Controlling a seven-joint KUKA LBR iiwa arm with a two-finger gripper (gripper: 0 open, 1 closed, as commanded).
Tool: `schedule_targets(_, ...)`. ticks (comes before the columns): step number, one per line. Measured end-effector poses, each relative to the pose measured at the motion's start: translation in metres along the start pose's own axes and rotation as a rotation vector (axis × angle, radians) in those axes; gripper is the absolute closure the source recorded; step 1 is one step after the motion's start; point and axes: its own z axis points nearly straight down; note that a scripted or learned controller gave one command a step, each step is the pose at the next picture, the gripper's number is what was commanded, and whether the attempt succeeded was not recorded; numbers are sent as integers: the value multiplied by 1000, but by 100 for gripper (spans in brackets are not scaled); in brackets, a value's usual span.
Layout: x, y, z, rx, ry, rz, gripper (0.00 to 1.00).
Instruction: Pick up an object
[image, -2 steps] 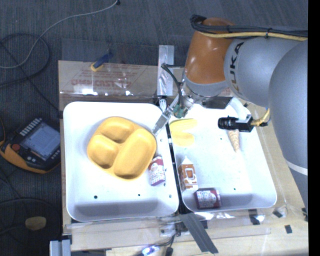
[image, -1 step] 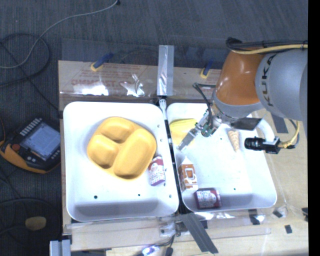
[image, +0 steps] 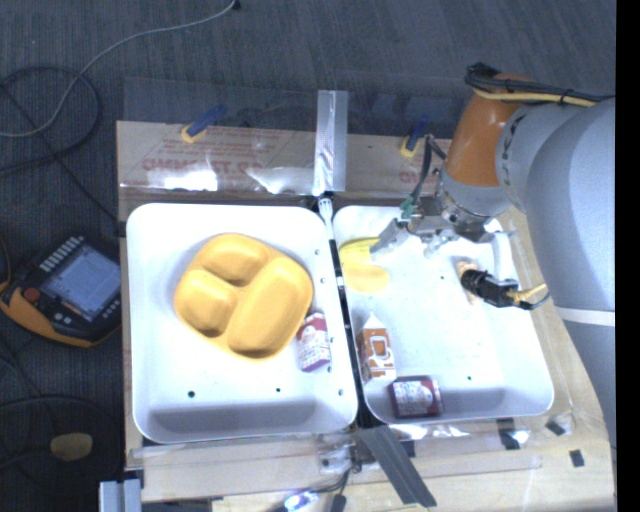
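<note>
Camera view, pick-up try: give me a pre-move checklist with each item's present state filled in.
1. Gripper over a bin: ok, it hangs above the right bin's far left part.
2. Object between its fingers: not ok, none seen there.
3. Target nearby: ok, the yellow piece lies just below and left of the gripper.
4. Other right-bin objects apart from it: ok, the small bottle and the dark can lie toward the near edge.
5. Left bin objects clear of the arm: ok, the yellow cushion and the small tube lie across the divider.

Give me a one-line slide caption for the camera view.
KUKA arm's gripper over right bin, by yellow item; big yellow object in left bin.
</note>
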Motion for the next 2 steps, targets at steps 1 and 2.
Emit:
schedule_targets(1, 8, -29, 22, 1, 0, -21, 0)
schedule_targets(2, 14, -18, -51, -2, 1, 25, 0)
